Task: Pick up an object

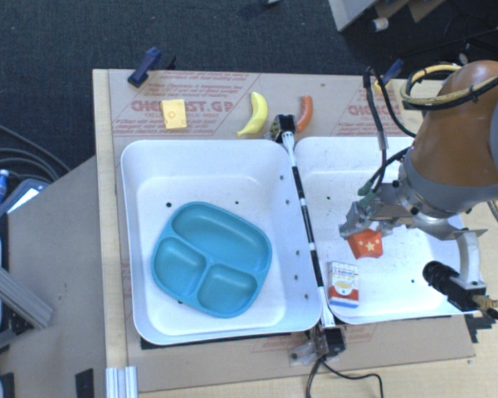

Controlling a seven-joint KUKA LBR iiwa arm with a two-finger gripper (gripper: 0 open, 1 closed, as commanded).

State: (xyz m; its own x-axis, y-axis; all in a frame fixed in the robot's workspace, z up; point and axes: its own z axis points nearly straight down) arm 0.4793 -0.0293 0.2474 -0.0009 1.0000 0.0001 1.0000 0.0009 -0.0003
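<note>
Nearby, a small carton (343, 284) lies just below the pincer (358, 226).

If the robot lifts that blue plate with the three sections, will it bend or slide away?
The blue divided plate looks like moulded plastic, so it would probably stay stiff and feel light for its size. It lies flat in the left bin, so it is unlikely to roll or tip. Its smooth, glossy rim might slip from a pincer, and a push would likely slide it across the bin.

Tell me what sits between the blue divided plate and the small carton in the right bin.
In the camera view, between the blue divided plate and the carton runs the joined rims of the two bins, with bare white floor either side.
</note>
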